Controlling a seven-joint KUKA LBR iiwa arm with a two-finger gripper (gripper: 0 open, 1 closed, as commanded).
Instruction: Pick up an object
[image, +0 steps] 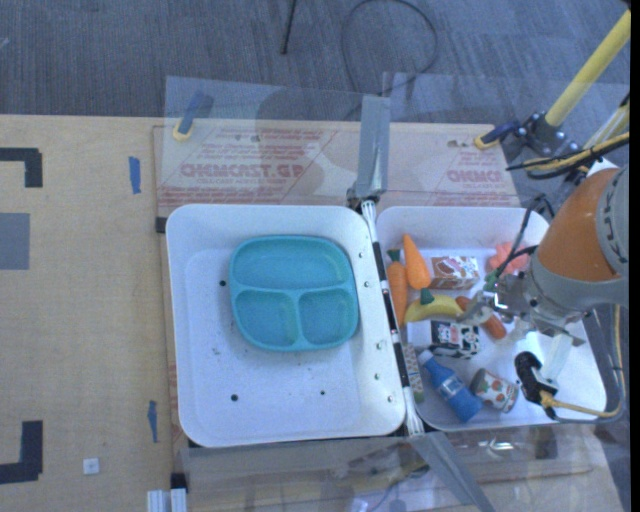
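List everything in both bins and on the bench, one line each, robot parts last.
divided plate: 1, teal, middle of left bin
left bin: 1, white, centre of bench
right bin: 1, white, beside the left bin
carrots: 2, orange, right bin's left side
banana: 1, yellow, right bin middle
small box: 1, red and white, right bin's far part
bottle: 1, blue, right bin's near edge
can: 1, patterned, beside the bottle
gripper: 1, grey, over the right bin
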